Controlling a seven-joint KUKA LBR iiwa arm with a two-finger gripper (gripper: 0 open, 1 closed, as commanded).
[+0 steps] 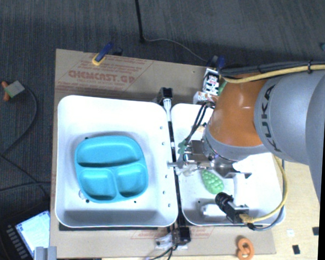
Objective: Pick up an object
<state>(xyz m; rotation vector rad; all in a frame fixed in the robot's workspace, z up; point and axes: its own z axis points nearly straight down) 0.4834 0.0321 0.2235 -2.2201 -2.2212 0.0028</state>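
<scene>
The grey arm with its orange band [273, 120] looms closest to the lens, reaching in from three o'clock over the right white bin [267, 218]. I'd say it's lining up a pick. Its gripper [198, 163] hangs at ten o'clock from the green knobbly object [212, 182], just beside it, and I can't tell if it's closed. Count: two bins, one green object and one blue three-compartment plastic tray [112, 167] resting in the left white bin [70, 115].

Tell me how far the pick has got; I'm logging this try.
Done: the arm is down over the right bin, above a green object. In hand: nothing visibly gripped. Left: grasping and lifting something. The blue tray lies in the left bin.
</scene>
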